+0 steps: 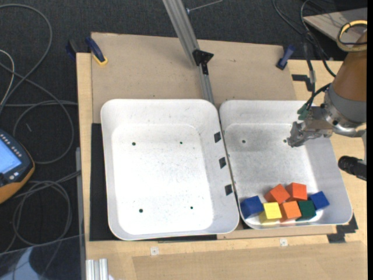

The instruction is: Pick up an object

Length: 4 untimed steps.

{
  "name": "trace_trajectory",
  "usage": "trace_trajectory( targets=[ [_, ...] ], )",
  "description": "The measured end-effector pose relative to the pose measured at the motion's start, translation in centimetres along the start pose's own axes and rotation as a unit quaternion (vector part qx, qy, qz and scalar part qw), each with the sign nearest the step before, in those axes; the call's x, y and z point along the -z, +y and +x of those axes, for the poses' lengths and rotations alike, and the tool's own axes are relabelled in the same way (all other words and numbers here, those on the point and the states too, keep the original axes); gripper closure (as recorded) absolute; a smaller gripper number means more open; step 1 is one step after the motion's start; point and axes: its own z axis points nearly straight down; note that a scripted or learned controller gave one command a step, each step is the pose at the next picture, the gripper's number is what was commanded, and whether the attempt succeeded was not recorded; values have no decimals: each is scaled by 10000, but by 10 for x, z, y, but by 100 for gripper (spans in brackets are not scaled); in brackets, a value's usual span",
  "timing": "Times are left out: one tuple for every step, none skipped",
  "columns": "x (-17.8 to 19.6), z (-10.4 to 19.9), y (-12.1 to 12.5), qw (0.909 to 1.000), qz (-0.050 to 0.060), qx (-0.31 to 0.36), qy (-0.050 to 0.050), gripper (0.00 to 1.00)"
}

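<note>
The gripper [295, 137] hangs at the right of the frame above the right white bin [256, 127]; its state I cannot tell; small coloured blocks [285, 203] cluster lower right

Right bin [250, 156] far half open; blocks [285, 203] crowd near rim. Left bin [116, 156] floor open.

Dark carpeted floor [46, 16] surrounds a light wooden bench [145, 63], with black cables [35, 115] looping across it at left. Blue clamps [97, 50] grip the bench's far corners. A slanted aluminium rail [182, 22] crosses overhead toward the bench centre. A handheld control pendant [11, 165] lies on the floor at left. Lighting is even.
</note>
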Motion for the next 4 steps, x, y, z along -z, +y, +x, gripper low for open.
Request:
trace_trajectory(
  targets=[
    [-8,52,21,10000,20,26,15,100],
    [-14,104,38,10000,23,26,18,100],
    [-18,157,59,10000,21,26,21,100],
    [-3,217,77,10000,15,29,26,100]
  ],
)
